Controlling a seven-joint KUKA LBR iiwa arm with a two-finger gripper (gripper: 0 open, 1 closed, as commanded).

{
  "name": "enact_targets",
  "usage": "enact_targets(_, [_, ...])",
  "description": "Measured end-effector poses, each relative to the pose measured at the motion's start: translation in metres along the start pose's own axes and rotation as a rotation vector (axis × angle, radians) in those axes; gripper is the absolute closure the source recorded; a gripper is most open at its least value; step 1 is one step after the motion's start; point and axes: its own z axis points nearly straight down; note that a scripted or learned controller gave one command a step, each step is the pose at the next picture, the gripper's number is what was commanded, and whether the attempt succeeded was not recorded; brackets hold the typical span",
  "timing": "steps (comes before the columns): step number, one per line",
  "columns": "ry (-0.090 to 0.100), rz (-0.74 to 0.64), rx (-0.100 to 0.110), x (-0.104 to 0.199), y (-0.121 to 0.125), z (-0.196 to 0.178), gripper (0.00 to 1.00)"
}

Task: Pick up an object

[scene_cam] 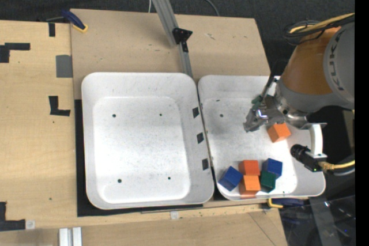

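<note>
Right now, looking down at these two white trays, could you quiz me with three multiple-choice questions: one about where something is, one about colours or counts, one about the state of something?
1. Where do the blocks lie?
A. In the right bin
B. In the left bin
C. On the wooden bench

2. How many blue blocks sit in the cluster at the near edge of the bin?
A. None
B. Two
C. Four

3. How does the lone orange block stand in relation to that cluster?
A. Stacked on top of it
B. Apart from it, beside the gripper
C. Outside the bin

Answers:
1. A: every block rests in the right bin.
2. B: one blue block at the cluster's left, another blue block at its right.
3. B: the lone orange block lies by itself next to the gripper, away from the cluster.
</note>
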Motion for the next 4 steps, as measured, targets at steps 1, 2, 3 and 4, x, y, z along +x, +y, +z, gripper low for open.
enact_targets(1, [0.000,-0.002,-0.002,0.010,0.000,-0.051,1.00])
enact_targets(2, [-0.001,-0.001,-0.002,0.011,0.001,-0.103,1.00])
enact_targets(3, [0.000,-0.001,0.004,0.057,0.008,-0.098,1.00])
enact_targets(4, [0.002,-0.005,0.007,0.112,0.012,-0.072,1.00])
